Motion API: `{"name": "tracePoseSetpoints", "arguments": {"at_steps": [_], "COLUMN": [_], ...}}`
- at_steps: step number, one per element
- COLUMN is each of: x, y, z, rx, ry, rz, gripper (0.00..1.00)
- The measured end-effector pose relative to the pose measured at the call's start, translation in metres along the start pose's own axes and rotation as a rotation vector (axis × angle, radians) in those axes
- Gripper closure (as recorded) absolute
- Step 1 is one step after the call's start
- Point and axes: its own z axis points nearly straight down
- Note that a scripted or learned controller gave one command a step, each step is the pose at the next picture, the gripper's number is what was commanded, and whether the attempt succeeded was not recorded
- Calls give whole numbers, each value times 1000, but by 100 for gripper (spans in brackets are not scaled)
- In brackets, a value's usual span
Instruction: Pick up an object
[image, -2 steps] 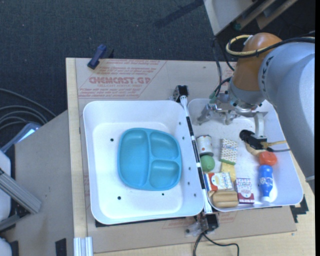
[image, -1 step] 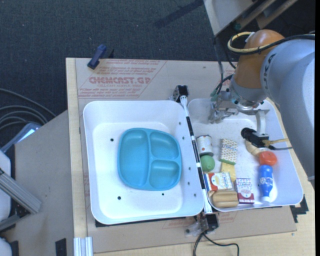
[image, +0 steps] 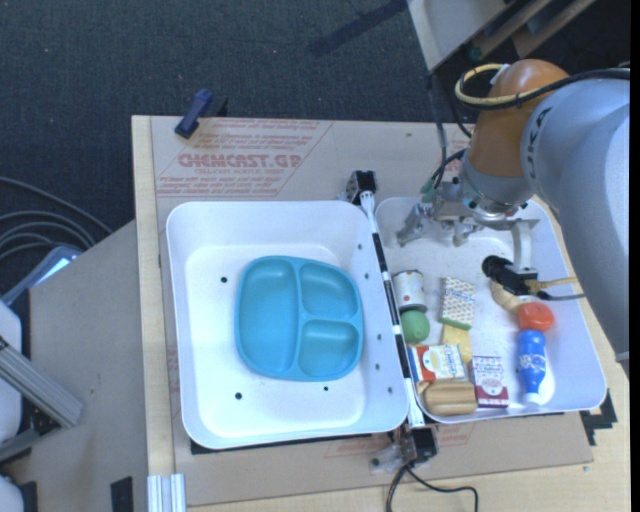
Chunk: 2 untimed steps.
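Observation:
My gripper (image: 435, 231) is at the far end of the right bin (image: 585, 385), over bare white floor. Its two grey fingers (image: 408, 231) stand spread apart, open, with nothing between them. Nearer the camera lie several objects: a small white can (image: 408, 290), a green ball (image: 414, 326), a patterned packet (image: 458, 297), a yellow piece (image: 456, 341), a red and white box (image: 437, 362), a bread roll (image: 450, 398), a small red carton (image: 489, 380), an orange ball (image: 536, 316) and a blue and white bottle (image: 533, 362). The can is the closest to the gripper.
The left bin (image: 190, 330) holds a blue divided plate (image: 298, 318). A black clip (image: 362, 184) sits where the two bins meet at the far side. A blue object (image: 194, 113) lies at the bench's back edge.

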Motion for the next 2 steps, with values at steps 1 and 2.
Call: {"name": "tracePoseSetpoints", "arguments": {"at_steps": [1,2], "x": [-2,-1], "y": [-1,0], "z": [11,0], "rx": [1,0], "ry": [0,0], "rz": [1,1], "gripper": [0,100]}}
